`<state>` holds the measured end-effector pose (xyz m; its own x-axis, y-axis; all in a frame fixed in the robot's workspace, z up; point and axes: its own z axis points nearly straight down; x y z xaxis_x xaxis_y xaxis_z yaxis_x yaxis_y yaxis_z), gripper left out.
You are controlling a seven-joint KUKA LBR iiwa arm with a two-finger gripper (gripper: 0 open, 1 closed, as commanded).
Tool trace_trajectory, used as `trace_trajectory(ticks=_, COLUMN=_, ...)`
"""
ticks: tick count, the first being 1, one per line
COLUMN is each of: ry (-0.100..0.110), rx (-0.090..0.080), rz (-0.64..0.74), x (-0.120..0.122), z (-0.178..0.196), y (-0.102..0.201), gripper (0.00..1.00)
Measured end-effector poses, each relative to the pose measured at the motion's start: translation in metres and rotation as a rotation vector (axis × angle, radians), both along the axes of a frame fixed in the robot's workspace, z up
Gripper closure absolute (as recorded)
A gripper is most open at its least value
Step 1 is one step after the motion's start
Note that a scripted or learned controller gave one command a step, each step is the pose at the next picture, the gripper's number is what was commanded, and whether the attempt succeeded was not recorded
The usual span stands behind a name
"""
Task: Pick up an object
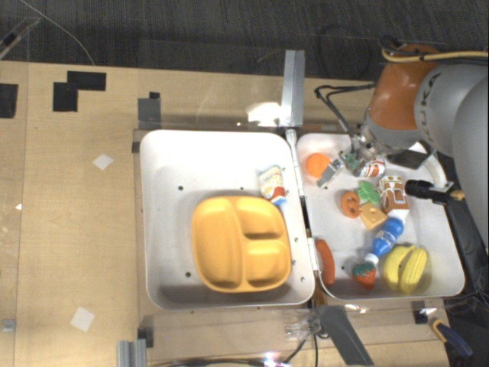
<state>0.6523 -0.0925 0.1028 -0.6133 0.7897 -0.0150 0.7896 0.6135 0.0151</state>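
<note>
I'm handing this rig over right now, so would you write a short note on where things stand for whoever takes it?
Gripper: low in the right bin, near its far-left corner beside the orange ball; nothing seen between its fingers.
Right bin: toy pile with a blue bottle, yellow corn, strawberry and a red piece at the left wall.
Left bin: yellow divided tray and a small packet.
Done: no pick yet.
Left: grasp one object and lift it.
</note>
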Motion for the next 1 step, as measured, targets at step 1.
trace_trajectory(ticks=1, ry=-0.010, rx=-0.002, rz=0.005, x=0.0030, z=0.0141, y=0.0006, gripper=1.00)
